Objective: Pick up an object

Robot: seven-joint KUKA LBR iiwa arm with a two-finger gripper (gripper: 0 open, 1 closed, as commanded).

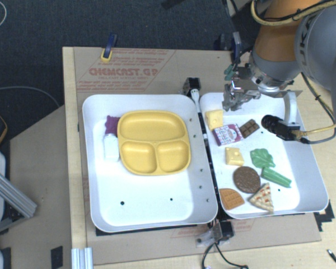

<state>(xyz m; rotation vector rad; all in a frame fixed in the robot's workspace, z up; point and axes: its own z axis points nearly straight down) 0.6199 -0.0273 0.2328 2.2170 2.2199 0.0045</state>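
Camera view: the gripper [235, 101] hangs over the upper left corner of the right bin [305, 150], in the upper right of the frame; whether it is spread or closed cannot be told, and nothing shows in its grasp. Just below it lies a yellow cheese block [215, 119], beside a maroon packet [226, 133] and a chocolate bar [248, 128]. Lower in that bin lie a pale cheese wedge [234, 156], 2 green pieces [266, 164], a round brown cookie [247, 179], an orange biscuit [231, 198] and a pizza slice [262, 198]. The left bin [151, 200] holds a yellow divided plate [154, 142], with a purple thing [111, 124] and a white thing [110, 147] at its left edge
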